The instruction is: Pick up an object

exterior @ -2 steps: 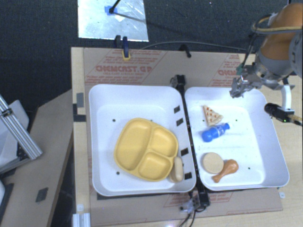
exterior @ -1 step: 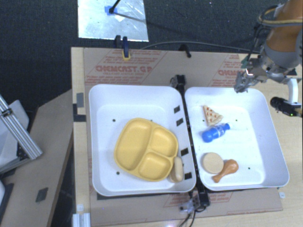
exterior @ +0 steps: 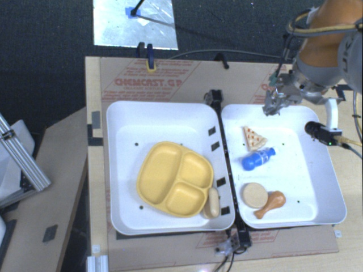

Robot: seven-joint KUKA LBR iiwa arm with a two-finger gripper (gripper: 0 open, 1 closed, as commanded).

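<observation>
My gripper (exterior: 274,103) hangs over the far edge of the right bin (exterior: 323,180), whether open or closed I cannot tell, with the pizza slice (exterior: 253,137), blue bottle (exterior: 258,158), round cookie (exterior: 254,195) and drumstick (exterior: 270,203) lying nearer in that bin.

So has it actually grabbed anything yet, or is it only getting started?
Nothing looks picked up yet. The gripper hangs over the far edge of the right bin, with nothing seen in it. The pizza slice, blue bottle, round cookie and drumstick all lie in that bin, so the whole pick remains.
</observation>
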